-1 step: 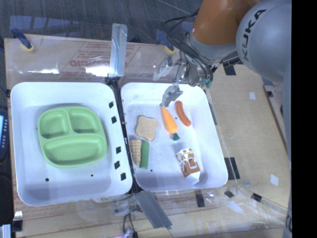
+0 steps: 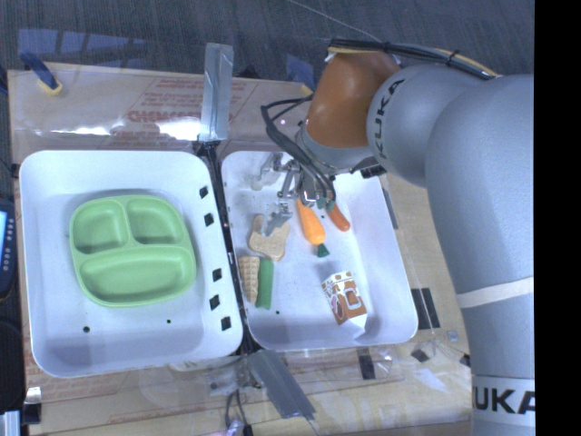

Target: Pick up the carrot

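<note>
orange carrot (image 2: pixel 312 224) with a small green stem end, lying flat in the upper middle of the right-hand bin (image 2: pixel 381 321), on the white floor. long axis running at a slant, upper end tucked just under the tool (image 2: pixel 304 192), green tip pointing down and slightly right toward the near side. just right of a tan bread-shaped piece (image 2: pixel 270 238), just left of a smaller orange-red piece (image 2: pixel 338 216), well above a brown and white packet (image 2: pixel 346 299); unclear whether touching the tool.
</note>
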`<action>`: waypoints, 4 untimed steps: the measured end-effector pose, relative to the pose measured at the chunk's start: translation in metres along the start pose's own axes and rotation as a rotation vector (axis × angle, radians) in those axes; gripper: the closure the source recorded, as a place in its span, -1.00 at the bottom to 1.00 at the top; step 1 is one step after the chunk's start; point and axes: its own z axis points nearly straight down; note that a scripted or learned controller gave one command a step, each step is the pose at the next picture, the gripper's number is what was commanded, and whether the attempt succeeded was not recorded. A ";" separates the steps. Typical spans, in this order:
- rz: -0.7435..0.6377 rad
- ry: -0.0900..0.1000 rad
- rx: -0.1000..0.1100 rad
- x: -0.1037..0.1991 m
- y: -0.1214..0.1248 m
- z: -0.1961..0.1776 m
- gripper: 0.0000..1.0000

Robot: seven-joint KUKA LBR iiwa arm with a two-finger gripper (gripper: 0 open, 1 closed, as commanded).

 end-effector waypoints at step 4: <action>0.411 -0.002 0.000 0.042 0.038 -0.113 1.00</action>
